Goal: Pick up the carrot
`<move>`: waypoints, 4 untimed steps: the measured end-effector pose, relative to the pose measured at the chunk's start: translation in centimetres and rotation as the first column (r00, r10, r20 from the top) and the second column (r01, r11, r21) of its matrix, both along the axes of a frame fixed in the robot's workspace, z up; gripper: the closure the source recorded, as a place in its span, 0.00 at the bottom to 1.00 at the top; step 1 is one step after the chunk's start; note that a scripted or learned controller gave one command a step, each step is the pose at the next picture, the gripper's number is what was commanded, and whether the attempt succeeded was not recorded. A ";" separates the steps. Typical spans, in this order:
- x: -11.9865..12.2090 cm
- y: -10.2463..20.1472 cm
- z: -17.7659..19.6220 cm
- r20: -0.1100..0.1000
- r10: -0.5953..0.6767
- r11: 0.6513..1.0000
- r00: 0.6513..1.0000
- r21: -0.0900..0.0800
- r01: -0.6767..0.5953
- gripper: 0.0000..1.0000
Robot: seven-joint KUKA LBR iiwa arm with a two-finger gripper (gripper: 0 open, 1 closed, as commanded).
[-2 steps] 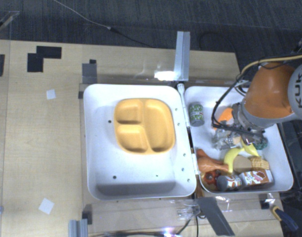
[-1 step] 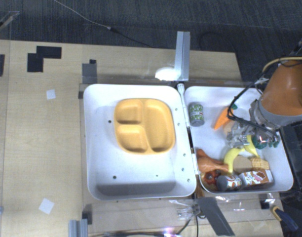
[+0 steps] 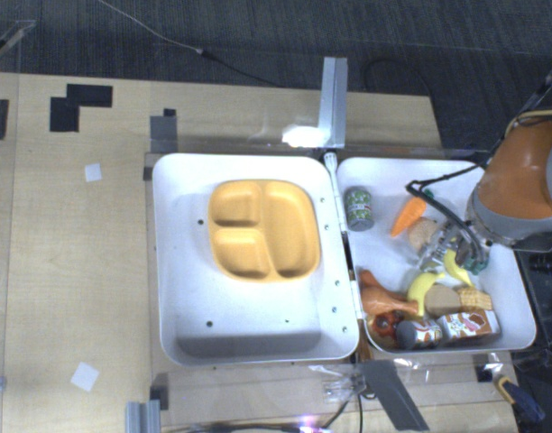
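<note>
Two white bins side by side. Left bin (image 3: 172, 242) holds one yellow three-section plate (image 3: 261, 228). Right bin (image 3: 519, 309) holds one carrot (image 3: 408, 216) near its upper middle, one small green can (image 3: 358, 207) to the carrot's left, one banana (image 3: 436, 280), a waffle-textured cracker (image 3: 474, 298), one bottle with a red label (image 3: 443, 330) lying along the front wall, plus a brown-orange item (image 3: 381, 298). Gripper (image 3: 452, 249) hangs over the clutter just right of the carrot, above the banana; whether it's spread or closed — cannot tell, and nothing visibly pinched.
</note>
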State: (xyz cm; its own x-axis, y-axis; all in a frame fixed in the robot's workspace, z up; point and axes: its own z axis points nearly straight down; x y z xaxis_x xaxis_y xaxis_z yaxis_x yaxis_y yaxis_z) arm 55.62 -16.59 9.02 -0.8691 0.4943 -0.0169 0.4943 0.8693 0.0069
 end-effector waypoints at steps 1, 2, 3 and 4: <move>2.6 7.6 0.0 -0.001 -0.236 0.972 0.972 0.007 0.236 1.00; -3.8 5.9 0.1 0.004 -0.017 1.000 1.000 0.000 0.017 1.00; -2.5 -2.4 0.0 0.001 -0.171 0.985 0.985 0.000 0.171 1.00; 0.9 2.1 0.0 -0.002 -0.428 0.904 0.904 0.008 0.428 1.00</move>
